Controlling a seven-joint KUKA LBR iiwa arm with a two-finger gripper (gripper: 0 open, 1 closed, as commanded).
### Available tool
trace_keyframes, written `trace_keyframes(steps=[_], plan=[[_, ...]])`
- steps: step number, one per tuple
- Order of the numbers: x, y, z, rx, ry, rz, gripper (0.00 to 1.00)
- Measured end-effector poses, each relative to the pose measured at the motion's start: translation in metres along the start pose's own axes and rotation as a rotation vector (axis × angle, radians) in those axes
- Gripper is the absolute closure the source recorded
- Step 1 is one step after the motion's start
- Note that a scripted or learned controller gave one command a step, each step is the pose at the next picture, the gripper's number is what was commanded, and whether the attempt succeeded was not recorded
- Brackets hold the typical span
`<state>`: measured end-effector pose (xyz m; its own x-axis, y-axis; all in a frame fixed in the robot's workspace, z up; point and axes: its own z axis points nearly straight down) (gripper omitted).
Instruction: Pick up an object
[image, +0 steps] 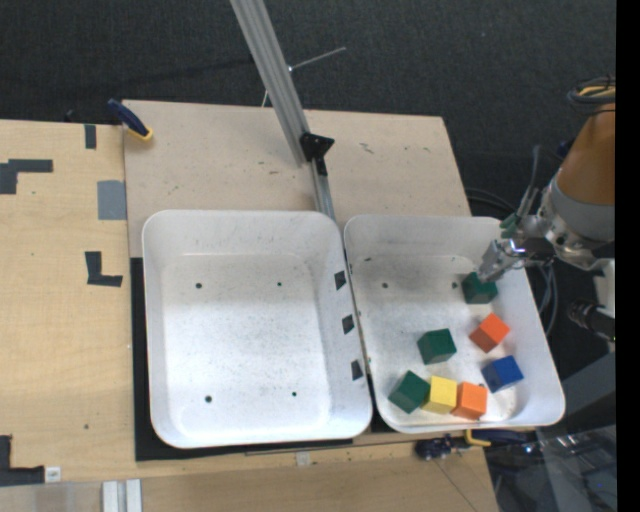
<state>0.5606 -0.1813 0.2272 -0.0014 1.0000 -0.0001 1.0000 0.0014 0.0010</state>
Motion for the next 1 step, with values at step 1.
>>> trace_keyframes(steps=[1], plan=[[0.0493,0.0061,-0.0089,0.000,0.002,-0.005,1.00]])
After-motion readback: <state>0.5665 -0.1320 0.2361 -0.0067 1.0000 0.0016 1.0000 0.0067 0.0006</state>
